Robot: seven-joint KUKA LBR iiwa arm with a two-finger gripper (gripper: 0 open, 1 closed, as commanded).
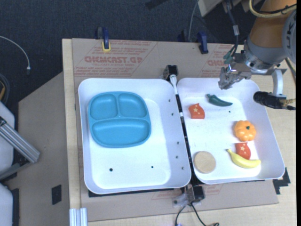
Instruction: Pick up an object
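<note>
I am at the reaching step: my pincer [229,82] hangs over the far edge of the right bin [270,140], near its far right corner, and nothing sits between its tips. From this slant I cannot tell how it is set, so I leave that unsaid. No object has been lifted yet.

The nearest candidate is the dark green pepper [218,100], lying on the bin floor just toward the near side of my pincer, apart from it. Further toward the bin's left edge lies a small red piece [197,111]. Along the right edge sit the orange pumpkin [244,130], a second red piece [243,149] touching the yellow banana [244,160], and near the near left corner a tan round disc [205,161]. The left bin [89,168] carries a blue divided plate [120,119] toward its far left corner.

I judge the pepper the likely target. The next move calls for shifting slightly toward the near edge, centring over the pepper's slim body, turning to straddle it across its narrow width, then descending to the floor before closing.
</note>
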